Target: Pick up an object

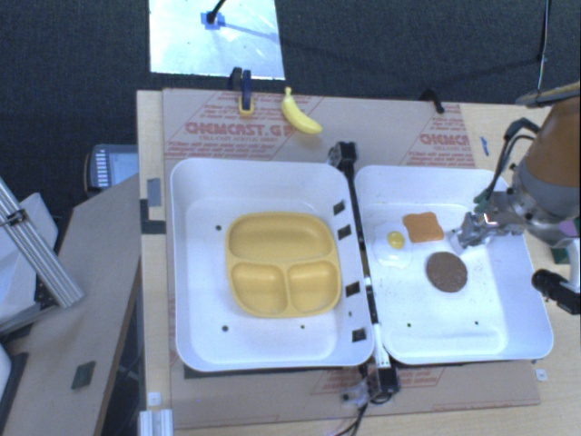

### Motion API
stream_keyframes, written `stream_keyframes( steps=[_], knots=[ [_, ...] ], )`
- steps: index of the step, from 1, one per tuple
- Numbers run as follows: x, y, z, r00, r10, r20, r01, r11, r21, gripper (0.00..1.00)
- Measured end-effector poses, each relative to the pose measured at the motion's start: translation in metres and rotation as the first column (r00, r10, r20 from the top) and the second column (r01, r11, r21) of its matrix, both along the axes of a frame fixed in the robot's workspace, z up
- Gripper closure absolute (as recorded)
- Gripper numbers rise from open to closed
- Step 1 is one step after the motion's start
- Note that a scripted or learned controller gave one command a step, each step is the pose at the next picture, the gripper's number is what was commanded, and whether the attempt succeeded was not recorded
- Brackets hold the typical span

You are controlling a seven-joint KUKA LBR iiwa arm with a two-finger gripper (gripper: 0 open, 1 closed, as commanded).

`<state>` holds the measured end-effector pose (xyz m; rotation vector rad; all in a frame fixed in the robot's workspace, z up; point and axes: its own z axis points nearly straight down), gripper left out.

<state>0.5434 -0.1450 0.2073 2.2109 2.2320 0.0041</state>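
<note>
The gripper (pixel 474 232) hangs low in the right bin (pixel 508 334), its grip state impossible to tell. Just beside it lies a round brown patty (pixel 447 272); beyond sits a square orange toast (pixel 423 227), edges slightly askew, then a small yellow piece (pixel 396 240).

We can read the red word "CHEMCAST" printed on the brown protective sheet (pixel 381 121) that lies under the two bins, once behind the left bin near the yellow clamp and once, partly cut off, behind the right bin. Smaller red lettering follows the word each time, and more red print shows on the sheet's front edge below the bins, but we cannot make any of it out. The small grey device (pixel 111 167) at the bench's left shows a screen whose content is too blurred for us to read.
</note>
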Motion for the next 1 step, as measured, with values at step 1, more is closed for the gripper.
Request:
stream_keyframes(
  steps=[1],
  knots=[
    [-0.0033,0.0470,0.0008,1.000,0.000,-0.001,0.000,1.000,0.000,1.00]
  ],
)
